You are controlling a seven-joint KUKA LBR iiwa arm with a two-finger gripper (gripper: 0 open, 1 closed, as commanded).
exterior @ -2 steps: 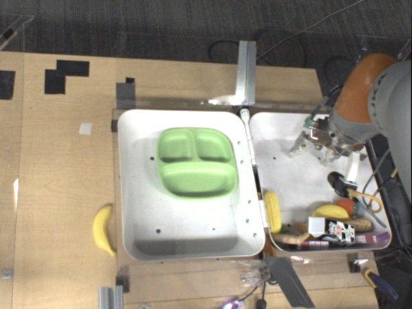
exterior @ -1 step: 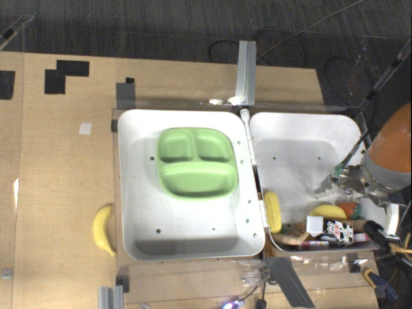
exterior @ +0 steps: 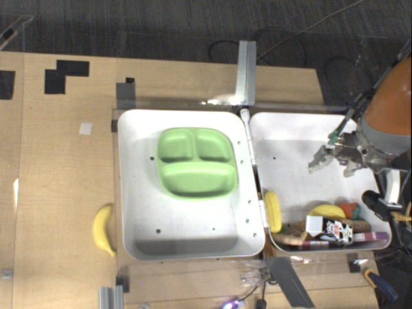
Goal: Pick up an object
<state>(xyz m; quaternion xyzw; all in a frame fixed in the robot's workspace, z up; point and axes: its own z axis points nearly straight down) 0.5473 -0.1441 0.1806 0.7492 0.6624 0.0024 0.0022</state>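
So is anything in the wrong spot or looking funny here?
Yes. A yellow banana lies on the wooden bench, outside the left white bin, touching no bin contents. Also, a yellow corn cob sits up on the right white bin's left rim, not down inside.

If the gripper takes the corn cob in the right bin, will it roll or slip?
The corn cob looks long and rounded, so it would probably roll if pushed sideways. It lies against the right bin's left wall, which may hinder a grasp across its width. Its bumpy surface probably grips fairly well, and it appears stiff, likely a light toy.
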